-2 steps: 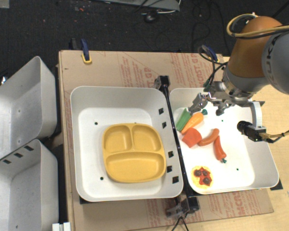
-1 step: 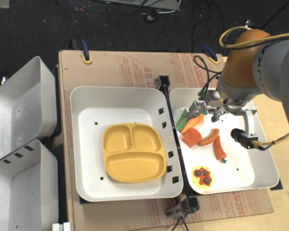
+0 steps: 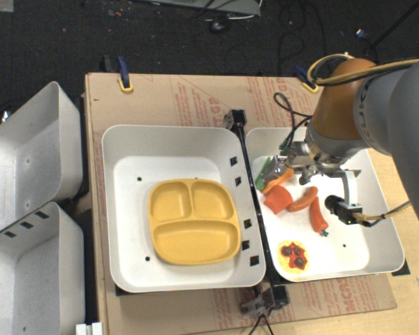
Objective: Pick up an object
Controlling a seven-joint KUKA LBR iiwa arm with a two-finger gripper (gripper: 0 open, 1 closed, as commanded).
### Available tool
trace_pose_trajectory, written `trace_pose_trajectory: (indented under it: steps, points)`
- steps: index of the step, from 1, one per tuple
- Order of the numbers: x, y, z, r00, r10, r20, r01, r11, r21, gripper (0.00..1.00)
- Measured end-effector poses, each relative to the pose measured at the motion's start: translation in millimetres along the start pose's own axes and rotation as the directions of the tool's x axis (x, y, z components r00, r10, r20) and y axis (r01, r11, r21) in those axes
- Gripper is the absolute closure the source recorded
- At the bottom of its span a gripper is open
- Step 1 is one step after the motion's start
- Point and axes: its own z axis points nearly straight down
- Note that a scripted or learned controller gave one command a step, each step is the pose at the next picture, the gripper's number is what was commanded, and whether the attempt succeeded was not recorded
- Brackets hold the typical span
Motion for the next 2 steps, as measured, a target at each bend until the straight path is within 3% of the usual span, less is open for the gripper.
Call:
trace_pose_trajectory:
  steps: [1, 2]
  points:
    - [-0.1, 1.4, -13.1, 1.0, 0.0, 0.001, 0.0, 1.0, -0.006, 1.0]
    - [-0.9, -7.0, -62.0, 1.0, 0.0, 0.001, 0.0, 1.0, -0.011, 1.0]
